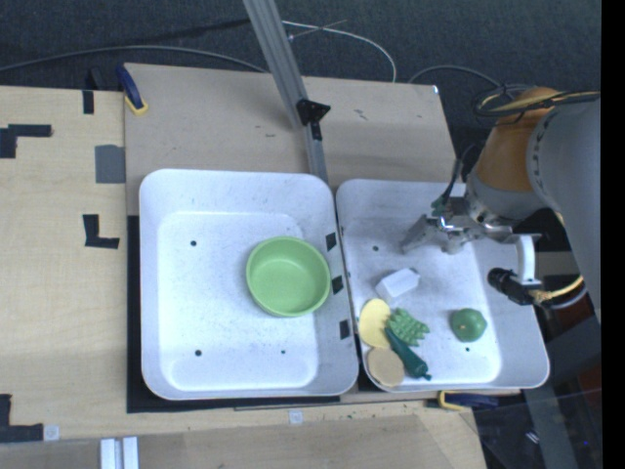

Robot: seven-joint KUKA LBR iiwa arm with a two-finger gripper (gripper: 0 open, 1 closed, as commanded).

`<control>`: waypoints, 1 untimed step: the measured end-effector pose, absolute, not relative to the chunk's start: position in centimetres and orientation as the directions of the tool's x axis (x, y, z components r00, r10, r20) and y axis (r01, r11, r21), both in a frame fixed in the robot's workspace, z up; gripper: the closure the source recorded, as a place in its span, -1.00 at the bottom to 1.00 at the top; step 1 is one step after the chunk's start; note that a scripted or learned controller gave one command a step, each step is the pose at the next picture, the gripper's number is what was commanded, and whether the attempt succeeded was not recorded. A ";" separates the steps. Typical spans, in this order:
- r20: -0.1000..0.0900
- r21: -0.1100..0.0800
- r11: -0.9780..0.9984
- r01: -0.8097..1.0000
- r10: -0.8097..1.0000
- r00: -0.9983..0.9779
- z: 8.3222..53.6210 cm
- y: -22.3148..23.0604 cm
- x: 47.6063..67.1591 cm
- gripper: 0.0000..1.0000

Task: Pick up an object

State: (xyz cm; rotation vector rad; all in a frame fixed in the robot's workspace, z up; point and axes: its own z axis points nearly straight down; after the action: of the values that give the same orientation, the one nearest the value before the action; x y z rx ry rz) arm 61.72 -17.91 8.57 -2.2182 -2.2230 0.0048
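In the right bin [361, 213] lie a small white block [397, 283], a yellow piece [373, 321], a green leafy toy [407, 332] with a dark stem, a tan disc [386, 366] and a round green fruit [468, 323]. A green bowl [288, 277] sits in the left bin [176, 203]. My gripper [428, 246] hangs over the upper middle of the right bin, above and slightly right of the white block. Its fingers are spread open and nothing is between them.
A grey metal pole [278, 52] slants down to the gap between the bins at the back. The arm's body [547, 164] and a black cable fitting [508, 283] crowd the right bin's right side. Black tape marks lie on the wooden bench [59, 262] at left.
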 end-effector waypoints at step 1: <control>-0.001 -0.002 0.003 1.000 1.000 -0.003 9.8 -17.8 61.8 1.00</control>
State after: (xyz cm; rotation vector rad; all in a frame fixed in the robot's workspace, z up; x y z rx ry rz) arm 61.78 -17.84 9.81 -2.2172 -2.2243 0.0028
